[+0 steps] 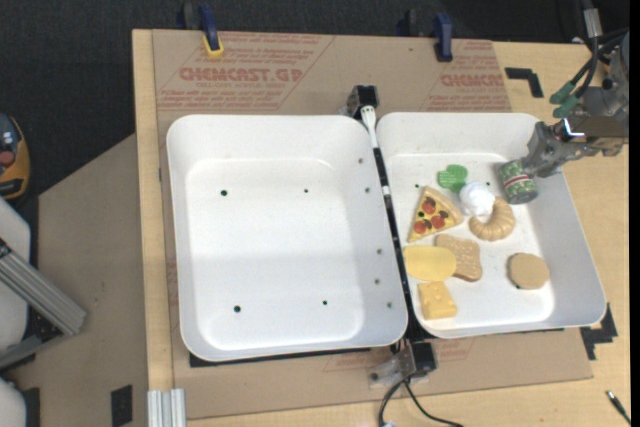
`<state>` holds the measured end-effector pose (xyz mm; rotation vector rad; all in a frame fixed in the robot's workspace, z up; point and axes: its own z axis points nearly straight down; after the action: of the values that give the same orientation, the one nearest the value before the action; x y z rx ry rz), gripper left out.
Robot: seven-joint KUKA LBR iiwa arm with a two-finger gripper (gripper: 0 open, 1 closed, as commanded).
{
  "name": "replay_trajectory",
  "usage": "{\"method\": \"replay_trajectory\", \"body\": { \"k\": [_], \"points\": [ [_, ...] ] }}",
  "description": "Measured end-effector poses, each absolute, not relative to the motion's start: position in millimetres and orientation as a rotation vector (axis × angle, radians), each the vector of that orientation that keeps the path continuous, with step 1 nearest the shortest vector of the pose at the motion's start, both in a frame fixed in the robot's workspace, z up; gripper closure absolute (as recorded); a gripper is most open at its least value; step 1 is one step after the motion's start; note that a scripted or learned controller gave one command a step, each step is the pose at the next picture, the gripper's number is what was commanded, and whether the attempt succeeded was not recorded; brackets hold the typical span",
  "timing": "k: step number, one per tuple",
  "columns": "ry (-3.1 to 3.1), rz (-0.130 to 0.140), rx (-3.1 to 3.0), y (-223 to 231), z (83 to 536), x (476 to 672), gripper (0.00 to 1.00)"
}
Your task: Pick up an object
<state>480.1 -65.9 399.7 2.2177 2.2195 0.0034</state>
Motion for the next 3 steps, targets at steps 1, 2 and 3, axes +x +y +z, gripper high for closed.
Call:
{"method": "replay_trajectory", "body": {
  "k": [1,2,3],
  "points": [
    [2.218,0.006,2.216,-66,410,480.8,1.0],
    [2.238,-0.011,2.22,40,222,521.8,1.0],
    [2.229,0.016,2.208,144,333,510.7,1.0]
  ]
}}
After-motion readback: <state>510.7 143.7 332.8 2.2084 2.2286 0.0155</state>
